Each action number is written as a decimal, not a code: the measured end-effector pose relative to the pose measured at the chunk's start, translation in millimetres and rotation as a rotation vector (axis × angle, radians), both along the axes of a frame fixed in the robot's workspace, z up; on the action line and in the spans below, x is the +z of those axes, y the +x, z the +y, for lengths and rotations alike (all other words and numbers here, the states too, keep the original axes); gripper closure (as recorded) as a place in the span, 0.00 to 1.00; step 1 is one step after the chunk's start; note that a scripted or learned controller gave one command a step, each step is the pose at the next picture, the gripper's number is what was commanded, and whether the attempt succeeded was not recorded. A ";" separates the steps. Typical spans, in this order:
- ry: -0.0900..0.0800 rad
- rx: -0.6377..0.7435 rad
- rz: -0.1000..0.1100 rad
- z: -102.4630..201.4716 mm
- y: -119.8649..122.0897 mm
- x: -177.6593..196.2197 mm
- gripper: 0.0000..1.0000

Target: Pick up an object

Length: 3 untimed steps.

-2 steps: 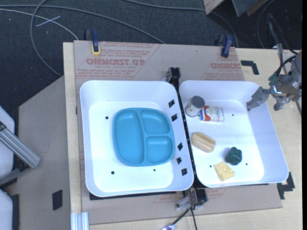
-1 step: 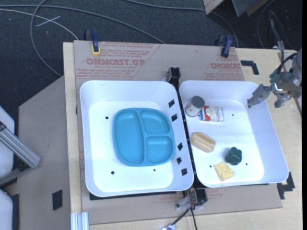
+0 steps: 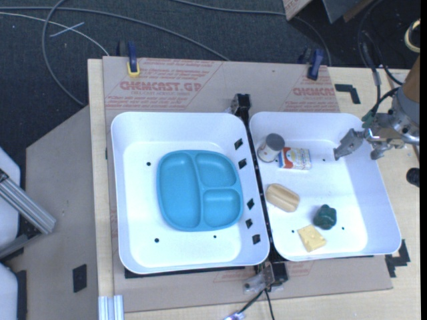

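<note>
The right bin [image 3: 373, 199] holds a small can with a red and white label [image 3: 285, 153] lying on its side, a tan bread roll [image 3: 283, 197], a dark green lump [image 3: 325, 216] and a yellow cheese wedge [image 3: 311, 238]. My gripper [image 3: 363, 143] hangs over the bin's upper right edge, open, its two grey fingers spread with nothing between them. It is right of the can and well above the roll and the green lump.
The left bin [image 3: 133, 179] holds a blue divided plate [image 3: 199, 190]. A black divider with clips [image 3: 248, 179] runs between the bins. Clamps [image 3: 133, 57] and cables lie at the bench's far edge. The arm's cables hang at the upper right.
</note>
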<state>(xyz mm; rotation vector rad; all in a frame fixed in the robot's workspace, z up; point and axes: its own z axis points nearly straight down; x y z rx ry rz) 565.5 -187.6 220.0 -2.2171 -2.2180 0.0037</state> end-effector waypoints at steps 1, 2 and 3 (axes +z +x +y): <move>0.001 -0.001 0.001 -6.6 -8.3 -51.5 0.00; 0.001 0.000 0.000 -7.9 1.0 -105.1 0.00; -0.001 0.000 -0.007 -8.4 2.6 -90.2 1.00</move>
